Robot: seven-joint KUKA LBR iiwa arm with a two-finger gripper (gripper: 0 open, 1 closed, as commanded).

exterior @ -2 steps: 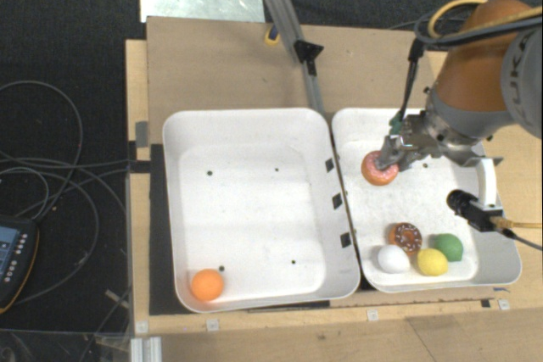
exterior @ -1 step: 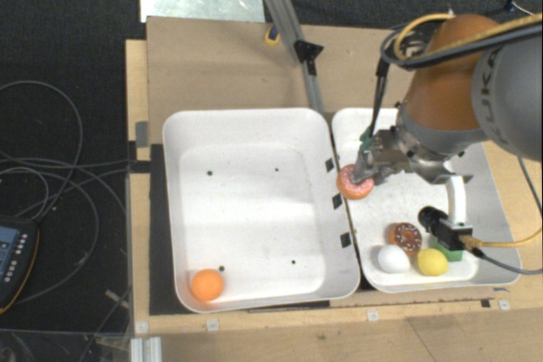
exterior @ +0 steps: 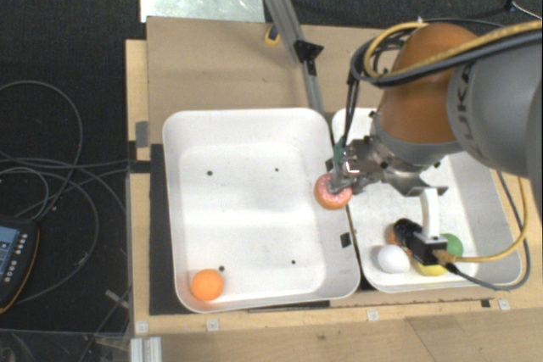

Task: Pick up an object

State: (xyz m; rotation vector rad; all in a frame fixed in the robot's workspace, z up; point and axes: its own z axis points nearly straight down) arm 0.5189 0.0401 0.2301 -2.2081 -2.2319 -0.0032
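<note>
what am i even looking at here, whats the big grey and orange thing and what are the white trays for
The big grey and orange thing is a robot arm, reaching in from the right. One camera fixed above the bench looks down on it at a slant.

The two white trays are shallow bins standing side by side. The left bin holds an orange ball near its front left corner. The right bin holds a white ball, plus something yellow and something green, partly hidden by the arm and its cables.

At the arm's end is its claw, the part meant for picking things up. It sits over the edge where the bins meet. A pink and orange ring, like a toy doughnut, lies right beneath it. From this angle I cannot tell whether the claw is gripping it.
</note>
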